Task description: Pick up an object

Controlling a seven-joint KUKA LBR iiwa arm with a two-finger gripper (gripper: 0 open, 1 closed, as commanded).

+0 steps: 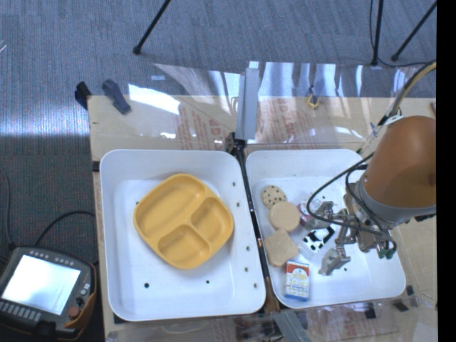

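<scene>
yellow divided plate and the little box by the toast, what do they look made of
The yellow divided plate looks like moulded plastic: one even colour, rounded compartments, a soft matte sheen. The small box looks like printed cardboard, with flat faces, sharp edges and coloured graphics, though it may be a plastic toy. The toast slice beside it looks like matte toy food.

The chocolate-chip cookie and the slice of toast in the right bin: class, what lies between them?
In the camera view, a round tan biscuit lies between the chocolate-chip cookie above and the slice of toast below, all near the right bin's left side.
</scene>
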